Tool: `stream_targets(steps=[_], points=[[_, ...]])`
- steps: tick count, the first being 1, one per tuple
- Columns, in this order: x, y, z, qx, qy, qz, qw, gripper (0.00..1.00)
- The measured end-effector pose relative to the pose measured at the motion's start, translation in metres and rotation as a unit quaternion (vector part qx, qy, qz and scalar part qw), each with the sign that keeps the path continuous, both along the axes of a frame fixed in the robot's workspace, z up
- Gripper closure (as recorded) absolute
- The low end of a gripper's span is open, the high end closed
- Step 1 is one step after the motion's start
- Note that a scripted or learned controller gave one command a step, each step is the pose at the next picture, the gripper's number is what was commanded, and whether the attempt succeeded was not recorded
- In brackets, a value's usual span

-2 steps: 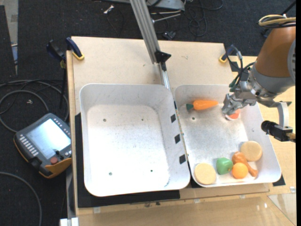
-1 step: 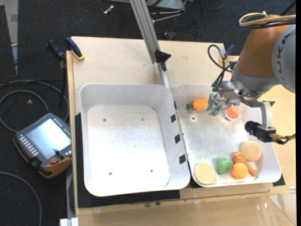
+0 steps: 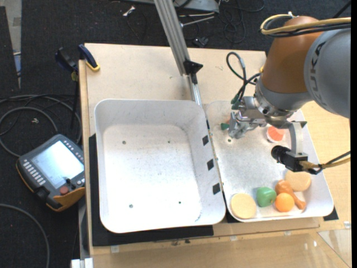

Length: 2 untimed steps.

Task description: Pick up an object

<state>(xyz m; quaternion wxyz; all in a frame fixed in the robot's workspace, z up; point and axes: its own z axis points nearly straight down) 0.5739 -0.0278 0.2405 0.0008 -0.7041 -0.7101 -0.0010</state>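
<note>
Dark floor with loose cables and a teach pendant point(image 3: 53, 172) around a pale desk point(image 3: 139, 66); two white bins on it, left bin point(image 3: 100, 149) and right bin point(image 3: 245, 166).

Claw point(image 3: 234, 130) low over the far part of the right bin, near the wall shared with the left bin. Released or clenched: cannot tell from this angle. Nothing visibly grasped.

Likely target: small green piece point(image 3: 224, 126), just beside the claw on its left, close to the bin wall. Too small to judge heading or long axis; looks stubby, no clear direction.

Other candidates: red-and-white round thing point(image 3: 275, 134) partly under the wrist; at the near edge a pale disc point(image 3: 244, 205), green lump point(image 3: 266, 195), orange ball point(image 3: 284, 203) and tan piece point(image 3: 299, 181), clustered and touching, well apart from the claw.

To do the step well: shift slightly left to centre over the green piece before descending. Mind the wall, little room on that side. Close across the narrower side once readable. Lift straight up, clear of the rim.
</note>
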Motion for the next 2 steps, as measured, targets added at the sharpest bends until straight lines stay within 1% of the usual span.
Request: stream_targets(steps=[1, 2], points=[[-0.011, 0.046, 0.007, -0.0003, 0.001, 0.000, 1.0000, 1.00], [-0.030, 0.093, 0.010, -0.0003, 0.001, 0.000, 1.0000, 1.00]])
